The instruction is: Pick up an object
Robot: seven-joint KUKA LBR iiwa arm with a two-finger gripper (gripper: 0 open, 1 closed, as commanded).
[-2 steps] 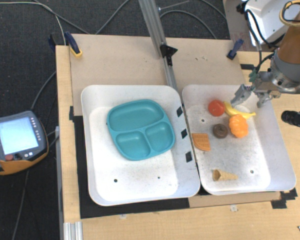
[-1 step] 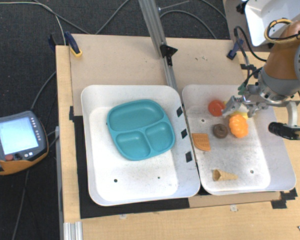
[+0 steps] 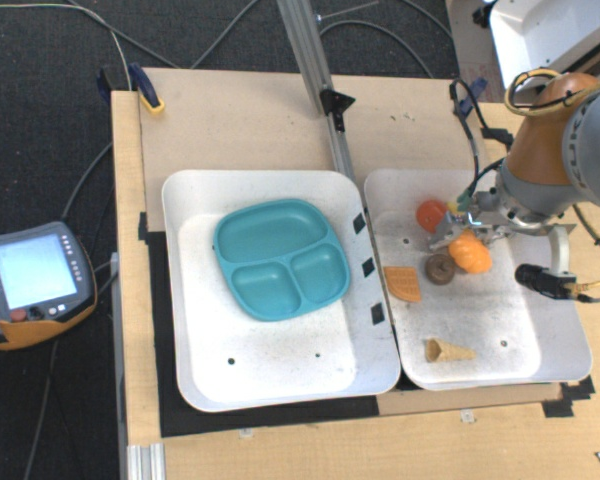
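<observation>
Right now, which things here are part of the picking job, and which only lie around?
Part of the job:
- hand, low in the right bin
- orange ball beside it
- red piece
- brown round piece
- orange wedge
- tan cone

Only lying around:
- teal divided plate in the left bin
- pendant on the floor
- cables

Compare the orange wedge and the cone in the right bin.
The wedge is deep orange and broad; the cone is pale tan and slim. The wedge lies by the bin's left wall, the cone nearer the front edge. Both lie flat in the right bin, apart from the claw.
</observation>
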